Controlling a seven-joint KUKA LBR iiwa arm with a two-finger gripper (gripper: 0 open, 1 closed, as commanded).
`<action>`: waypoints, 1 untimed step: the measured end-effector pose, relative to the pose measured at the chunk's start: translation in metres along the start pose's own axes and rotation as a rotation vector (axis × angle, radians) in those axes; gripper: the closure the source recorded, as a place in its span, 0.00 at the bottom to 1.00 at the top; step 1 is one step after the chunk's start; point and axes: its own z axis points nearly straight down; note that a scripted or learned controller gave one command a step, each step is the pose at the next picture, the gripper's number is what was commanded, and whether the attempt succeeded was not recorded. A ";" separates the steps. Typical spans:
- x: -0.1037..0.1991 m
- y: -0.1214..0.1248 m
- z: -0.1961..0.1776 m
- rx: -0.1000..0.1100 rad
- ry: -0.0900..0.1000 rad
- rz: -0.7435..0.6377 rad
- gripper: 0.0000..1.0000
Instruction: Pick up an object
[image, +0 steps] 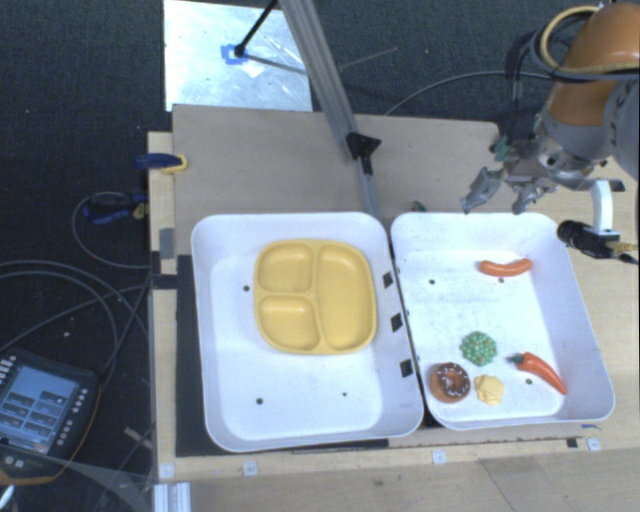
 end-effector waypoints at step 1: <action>0.000 0.000 0.000 0.000 -0.001 0.000 0.00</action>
